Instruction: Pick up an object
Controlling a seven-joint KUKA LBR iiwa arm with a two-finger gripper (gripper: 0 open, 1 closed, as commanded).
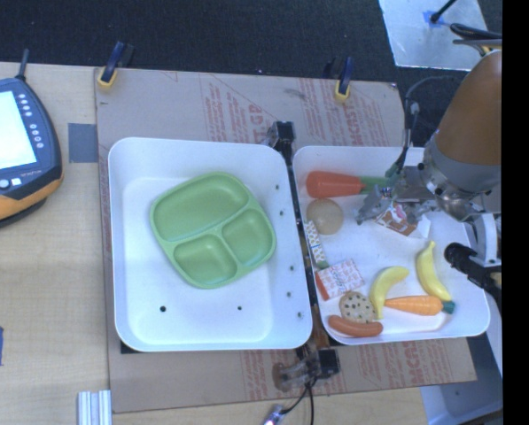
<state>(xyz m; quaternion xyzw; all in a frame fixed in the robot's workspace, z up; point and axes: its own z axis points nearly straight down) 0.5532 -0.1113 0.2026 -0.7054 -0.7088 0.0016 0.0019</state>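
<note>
Reaching in over the right bin [477, 326], the arm [472, 122] sets its hand [397, 204] low at that bin's far side. The hand sits directly above a small red-and-white packet [400, 221]; whether it is spread or pressed together cannot be told, and nothing is visibly pinched.

Contents of the right bin, placed from the hand:
- A carrot [335, 183] lies just left of it, along the far wall.
- A beige round item [324, 216] lies left of it and slightly nearer.
- A red-and-white wrapper [339, 278] lies nearer and to the left.
- Two bananas [386, 285] [431, 273] lie nearer, with a second carrot [415, 305] just beyond them toward the near wall.
- A cookie [354, 306] and a sausage [355, 328] lie at the near left corner.

The left bin [131, 317] stands well left of the hand and carries a green divided plate [213, 228]. A tablet-style controller [11, 149] rests on the bench [42, 326] farther left.
</note>
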